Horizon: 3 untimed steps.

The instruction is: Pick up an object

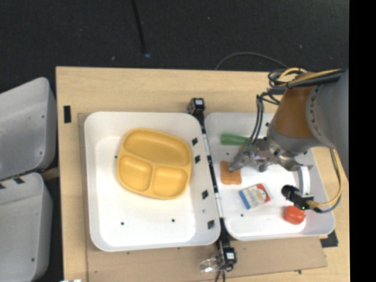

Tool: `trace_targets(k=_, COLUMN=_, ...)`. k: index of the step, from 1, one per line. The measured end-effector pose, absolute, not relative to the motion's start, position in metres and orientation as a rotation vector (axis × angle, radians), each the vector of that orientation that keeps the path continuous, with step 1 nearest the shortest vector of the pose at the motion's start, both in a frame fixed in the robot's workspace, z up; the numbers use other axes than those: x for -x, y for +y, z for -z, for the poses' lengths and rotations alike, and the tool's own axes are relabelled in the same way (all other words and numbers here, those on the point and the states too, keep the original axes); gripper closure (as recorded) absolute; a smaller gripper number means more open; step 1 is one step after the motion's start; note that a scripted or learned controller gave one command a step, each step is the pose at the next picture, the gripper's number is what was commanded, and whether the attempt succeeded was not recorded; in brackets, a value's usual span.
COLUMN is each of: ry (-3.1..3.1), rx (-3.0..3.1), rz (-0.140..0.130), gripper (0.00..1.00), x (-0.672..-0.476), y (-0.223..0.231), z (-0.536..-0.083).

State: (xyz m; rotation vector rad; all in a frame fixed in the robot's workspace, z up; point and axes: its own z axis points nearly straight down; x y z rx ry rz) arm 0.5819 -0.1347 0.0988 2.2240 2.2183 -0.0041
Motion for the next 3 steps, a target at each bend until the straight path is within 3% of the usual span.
trace_targets(k=1, ry=2.212, rx=-2.224, rz=-0.005, gripper=1.00, x=-0.584, y=-0.135, z=-0.113)
trace_targets(k=3, ry=2.221, rx=-2.214, rz=-0.006, gripper=1.00, x=-0.586, y=-0.131, z=-0.222)
